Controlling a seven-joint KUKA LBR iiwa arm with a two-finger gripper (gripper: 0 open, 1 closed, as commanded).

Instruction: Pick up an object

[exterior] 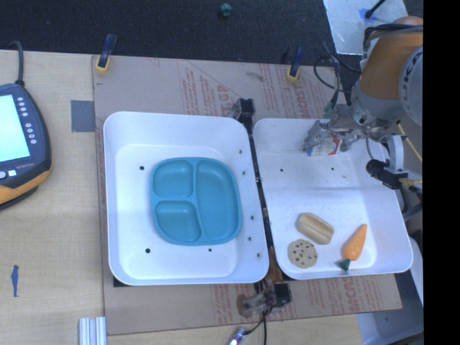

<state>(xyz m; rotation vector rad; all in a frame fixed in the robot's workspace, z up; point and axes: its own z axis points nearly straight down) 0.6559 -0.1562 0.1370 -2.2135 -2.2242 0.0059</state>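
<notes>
My gripper (328, 139) hangs over the far part of the right bin (384, 192), reaching in from the right below the orange-banded wrist. A small white, red and blue thing (329, 147) shows right at its tip; whether it is held is unclear. Near the right bin's front lie a tan bread roll (315, 228), a round chocolate-chip cookie (302, 253) and an orange carrot (354, 243) with its green end toward the front. These three lie well in front of the gripper, apart from it.
The left bin (126, 192) holds a blue divided plate (195, 200). A handheld pendant (18, 142) lies on the bench at far left. Clamps (105, 57) (293, 69) hold the cardboard at the back, and cables run beside the arm at right.
</notes>
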